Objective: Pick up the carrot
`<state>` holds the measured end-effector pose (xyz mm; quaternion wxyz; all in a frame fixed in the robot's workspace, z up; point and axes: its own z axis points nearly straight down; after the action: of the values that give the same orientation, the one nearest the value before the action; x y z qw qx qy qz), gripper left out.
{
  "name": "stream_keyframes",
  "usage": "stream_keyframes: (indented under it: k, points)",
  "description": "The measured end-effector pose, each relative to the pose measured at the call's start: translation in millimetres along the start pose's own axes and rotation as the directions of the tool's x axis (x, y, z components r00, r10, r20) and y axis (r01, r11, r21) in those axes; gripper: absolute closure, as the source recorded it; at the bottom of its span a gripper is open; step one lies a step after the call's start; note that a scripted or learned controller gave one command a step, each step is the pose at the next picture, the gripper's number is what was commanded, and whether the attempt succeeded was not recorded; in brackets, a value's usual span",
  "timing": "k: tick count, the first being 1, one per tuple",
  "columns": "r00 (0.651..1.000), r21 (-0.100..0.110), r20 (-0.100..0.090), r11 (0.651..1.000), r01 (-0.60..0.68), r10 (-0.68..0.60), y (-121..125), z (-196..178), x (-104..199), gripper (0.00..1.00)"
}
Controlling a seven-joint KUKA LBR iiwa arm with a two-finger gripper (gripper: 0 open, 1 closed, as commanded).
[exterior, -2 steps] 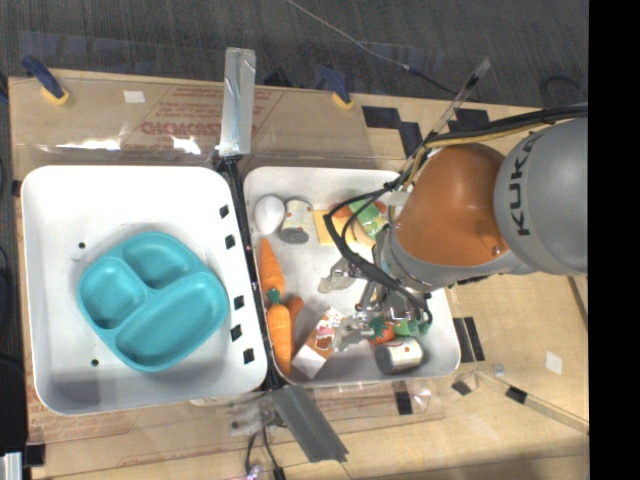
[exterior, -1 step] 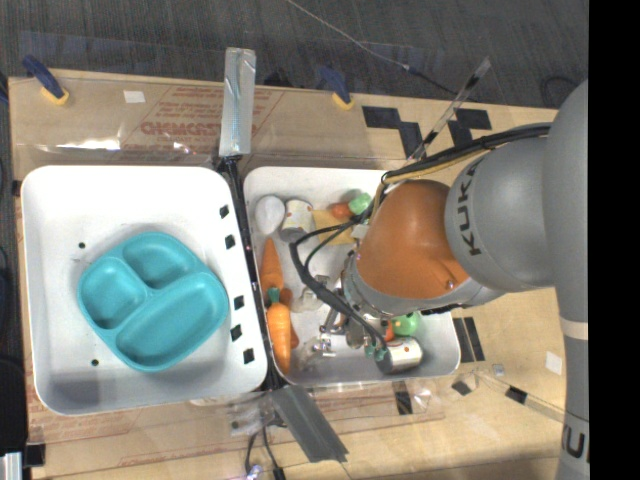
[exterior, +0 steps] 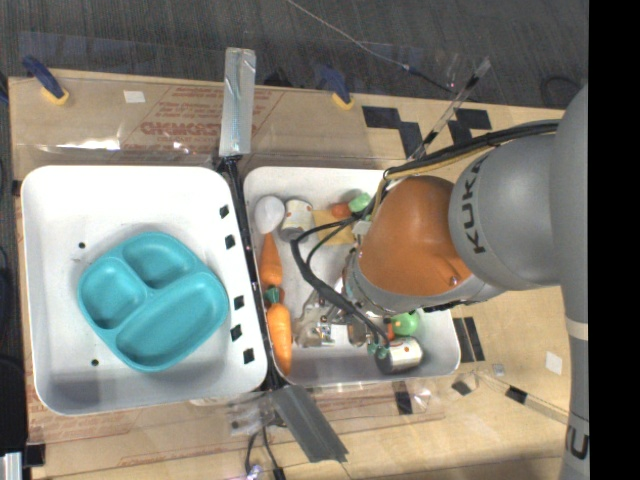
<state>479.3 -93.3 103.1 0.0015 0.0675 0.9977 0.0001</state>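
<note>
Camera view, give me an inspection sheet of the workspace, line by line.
Surface: two white bins, left bin, right bin.
Job's things: two carrots along the right bin's left wall, upper carrot, lower carrot.
Clutter: teal divided plate in left bin; small toys in right bin.
Grippers: gripper low in right bin, beside lower carrot.
Cables: black cables looping off the wrist.
Surroundings: cardboard-covered bench.

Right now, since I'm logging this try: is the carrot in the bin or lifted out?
In the bin. The carrot lies flat against the left wall of the right bin, beside the gripper.
</note>
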Motion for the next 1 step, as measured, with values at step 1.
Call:
stream_keyframes:
  k: [1]
  points:
    - [0.983, 0.000, 0.003, 0.983, 0.181, -0.181, 56.1, -90.9, 8.3, 1.00]
